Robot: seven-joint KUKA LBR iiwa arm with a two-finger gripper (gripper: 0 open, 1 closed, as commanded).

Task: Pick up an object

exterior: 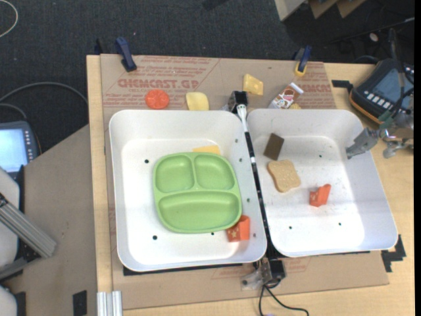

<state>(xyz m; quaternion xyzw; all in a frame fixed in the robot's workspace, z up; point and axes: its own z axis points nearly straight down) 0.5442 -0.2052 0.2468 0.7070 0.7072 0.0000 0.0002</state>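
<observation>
The orange block (320, 195) lies flat on the floor of the right bin (368, 236), a little below the middle, and nothing is touching it. Just to its left is a tan slice of toy bread (283, 175), and above that is a small dark brown block (273, 146), tilted a bit. The pincer (360, 143) sits at the right bin's upper right rim, well apart from the orange block; it looks grey and small there, and I cannot tell if it is wide or narrow, and nothing shows in it. The left bin (131, 242) holds a green plate (196, 193) with three sections. A pale yellow piece (206, 150) peeks out from behind the top edge of the plate, and another orange block (239, 230) rests against the plate's lower right corner. On the brown board of the worktop (197, 71) behind the bins lie a round orange-red toy (156, 99), a pale yellow lump (197, 101), a yellow wedge like cheese (252, 83), and a little red and white packet (285, 97).
</observation>
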